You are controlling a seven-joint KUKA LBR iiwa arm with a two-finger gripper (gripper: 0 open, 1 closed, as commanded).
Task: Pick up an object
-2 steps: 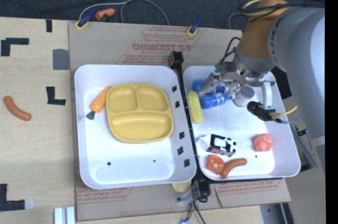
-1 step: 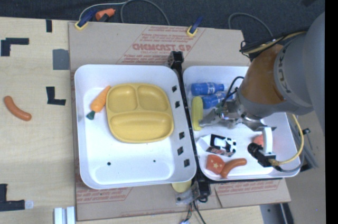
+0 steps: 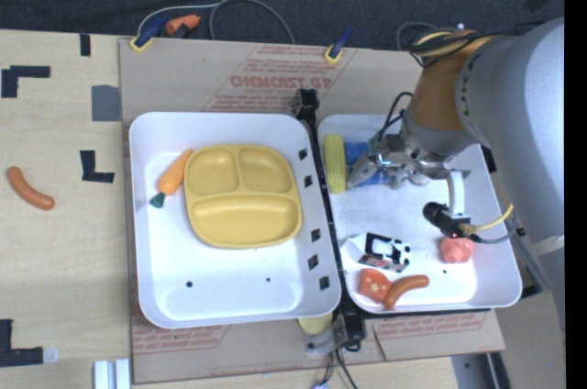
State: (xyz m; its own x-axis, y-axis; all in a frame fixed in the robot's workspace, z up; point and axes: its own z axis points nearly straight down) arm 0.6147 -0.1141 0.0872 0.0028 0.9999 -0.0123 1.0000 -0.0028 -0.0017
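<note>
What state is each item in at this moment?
yellow divided plate: flat in left bin, bare
carrot: leaning on the plate's left edge
sausage: lying in right bin
pink toy: resting in right bin
gripper: low over right bin

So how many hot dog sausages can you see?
2. One sausage lies on the wooden bench left of both bins. The other sausage lies in the right bin, near its front edge. The arm could be hiding more.

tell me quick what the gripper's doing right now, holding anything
Gripper: low in the right bin, beside the blue object and the yellow object; open or closed cannot be told, and nothing visibly held.
</note>
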